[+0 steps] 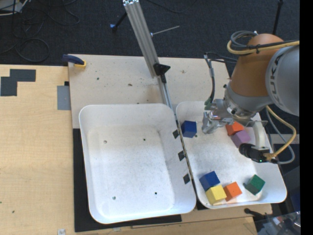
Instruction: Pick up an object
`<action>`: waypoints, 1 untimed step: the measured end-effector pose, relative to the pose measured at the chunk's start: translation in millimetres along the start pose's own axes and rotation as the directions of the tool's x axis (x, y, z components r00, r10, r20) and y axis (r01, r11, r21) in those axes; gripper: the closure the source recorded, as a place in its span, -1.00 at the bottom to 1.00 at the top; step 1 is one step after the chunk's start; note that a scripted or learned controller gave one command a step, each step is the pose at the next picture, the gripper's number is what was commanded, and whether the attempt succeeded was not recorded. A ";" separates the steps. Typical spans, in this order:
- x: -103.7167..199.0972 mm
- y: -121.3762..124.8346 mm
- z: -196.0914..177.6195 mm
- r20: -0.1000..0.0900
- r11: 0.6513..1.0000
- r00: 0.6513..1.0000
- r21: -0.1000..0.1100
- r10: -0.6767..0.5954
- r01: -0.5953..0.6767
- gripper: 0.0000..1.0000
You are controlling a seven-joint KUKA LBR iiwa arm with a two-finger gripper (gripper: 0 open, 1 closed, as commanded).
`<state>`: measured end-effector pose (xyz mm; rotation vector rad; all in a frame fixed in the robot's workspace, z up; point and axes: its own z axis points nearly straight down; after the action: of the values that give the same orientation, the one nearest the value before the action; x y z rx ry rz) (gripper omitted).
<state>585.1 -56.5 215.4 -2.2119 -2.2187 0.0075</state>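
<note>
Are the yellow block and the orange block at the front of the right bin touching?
Touching. The camera view shows the yellow block and the orange block pressed side by side, no white bin floor between them.

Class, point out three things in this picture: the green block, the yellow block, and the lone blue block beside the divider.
green block [255, 184], camera view, top face.
yellow block [215, 194], camera view, top face.
lone blue block [189, 129], camera view, top face.

Robotics lab, judged from a plywood bench [34, 146] on which two shallow white bins [98, 112] are set side by side. An aluminium extrusion post [144, 35] is mounted behind them. Loose cables [34, 13] are strewn over dark carpet [205, 13]. A grey-and-orange industrial arm [266, 75] is installed at the right
</note>
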 end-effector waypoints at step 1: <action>57.4 -5.2 3.4 0.000 1.000 1.000 0.000 -0.001 0.001 1.00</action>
<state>579.7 0.9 212.2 -2.2108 -2.2199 0.0085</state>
